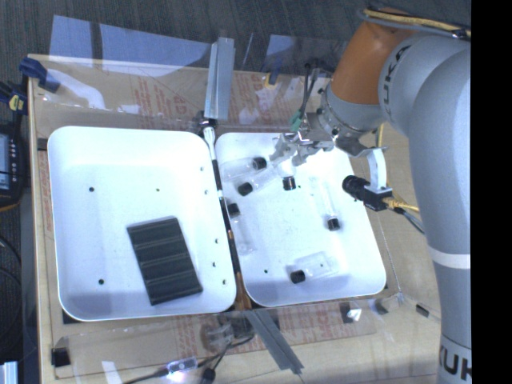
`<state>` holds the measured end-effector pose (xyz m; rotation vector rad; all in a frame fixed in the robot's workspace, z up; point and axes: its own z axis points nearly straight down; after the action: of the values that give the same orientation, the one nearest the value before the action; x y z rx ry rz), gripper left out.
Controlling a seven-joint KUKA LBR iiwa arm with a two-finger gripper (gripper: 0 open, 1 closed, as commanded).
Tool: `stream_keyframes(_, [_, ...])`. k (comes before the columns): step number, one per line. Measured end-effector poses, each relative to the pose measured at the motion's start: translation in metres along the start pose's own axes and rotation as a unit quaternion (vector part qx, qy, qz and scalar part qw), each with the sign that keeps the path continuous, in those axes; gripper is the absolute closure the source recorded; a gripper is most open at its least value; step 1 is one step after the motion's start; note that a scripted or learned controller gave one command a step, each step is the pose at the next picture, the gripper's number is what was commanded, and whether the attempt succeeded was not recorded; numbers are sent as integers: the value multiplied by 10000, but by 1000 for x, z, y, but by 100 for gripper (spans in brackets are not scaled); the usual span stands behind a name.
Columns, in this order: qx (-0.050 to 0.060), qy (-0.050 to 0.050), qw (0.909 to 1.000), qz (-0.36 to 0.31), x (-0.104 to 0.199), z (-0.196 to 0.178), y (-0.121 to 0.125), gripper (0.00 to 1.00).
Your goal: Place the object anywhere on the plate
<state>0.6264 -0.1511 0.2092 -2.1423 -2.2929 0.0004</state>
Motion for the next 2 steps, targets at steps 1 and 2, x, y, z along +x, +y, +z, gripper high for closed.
stream_keyframes(1, [-2, -10, 9990, 449, 71, 18, 35, 100])
stream_keyframes(2, [17, -8, 9949, 1011, 142, 19, 39, 100])
